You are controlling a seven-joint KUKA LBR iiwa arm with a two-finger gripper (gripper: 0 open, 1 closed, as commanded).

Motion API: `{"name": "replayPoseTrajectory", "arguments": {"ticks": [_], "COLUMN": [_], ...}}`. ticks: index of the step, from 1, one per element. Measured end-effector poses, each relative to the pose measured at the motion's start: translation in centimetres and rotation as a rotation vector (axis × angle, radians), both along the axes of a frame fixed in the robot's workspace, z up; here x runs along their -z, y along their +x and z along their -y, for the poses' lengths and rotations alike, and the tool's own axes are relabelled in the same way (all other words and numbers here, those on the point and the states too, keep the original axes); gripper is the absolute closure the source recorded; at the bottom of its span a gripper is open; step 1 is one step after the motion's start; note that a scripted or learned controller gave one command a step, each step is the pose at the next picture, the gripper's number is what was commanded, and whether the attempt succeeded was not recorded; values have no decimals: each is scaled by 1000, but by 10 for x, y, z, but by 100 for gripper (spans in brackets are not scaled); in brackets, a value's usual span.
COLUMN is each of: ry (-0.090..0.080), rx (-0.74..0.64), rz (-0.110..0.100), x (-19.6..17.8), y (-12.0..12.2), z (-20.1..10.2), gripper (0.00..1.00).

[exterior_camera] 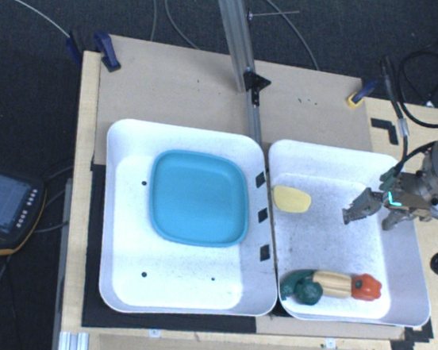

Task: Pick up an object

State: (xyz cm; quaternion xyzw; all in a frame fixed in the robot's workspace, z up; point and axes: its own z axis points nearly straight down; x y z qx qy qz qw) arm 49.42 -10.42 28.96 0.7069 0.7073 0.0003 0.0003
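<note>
We see a blue plate (199, 198) in our left bin (110, 276), yellow piece (291, 200), green, tan and red toys (332, 285) in right bin (410, 275), open gripper (376, 211) above it, empty

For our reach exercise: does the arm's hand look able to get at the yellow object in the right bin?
Probably yes. The yellow object lies alone near the right bin's left wall, nothing on or against it, and the hand hovers over open bin floor to its right.
</note>
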Motion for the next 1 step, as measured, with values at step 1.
{"name": "replayPoseTrajectory", "arguments": {"ticks": [1], "ry": [0], "rx": [0], "rz": [0], "x": [0], "y": [0], "z": [0], "gripper": [0]}}
